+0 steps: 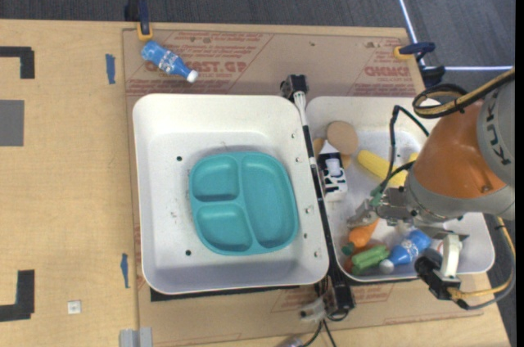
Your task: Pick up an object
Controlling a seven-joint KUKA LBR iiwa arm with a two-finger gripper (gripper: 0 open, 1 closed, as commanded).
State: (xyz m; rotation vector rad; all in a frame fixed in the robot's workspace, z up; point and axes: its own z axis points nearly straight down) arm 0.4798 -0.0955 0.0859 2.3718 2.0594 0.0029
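My gripper [378,211] hangs low inside the right bin [483,255], under the orange wrist band. Just below it lie an orange carrot-like toy [360,235], a green piece [370,258] and a blue piece [407,249]. A yellow item [372,165] lies just above it, partly behind the arm. A tan round object [342,137] and a black-and-white bottle [332,173] rest by the bin's left wall. The arm hides the right part of the bin.
The left bin [155,173] holds a teal divided plate [243,202]. A small blue bottle [168,61] lies on the cardboard behind the left bin. Clamps [413,51] hold the board's far edge.
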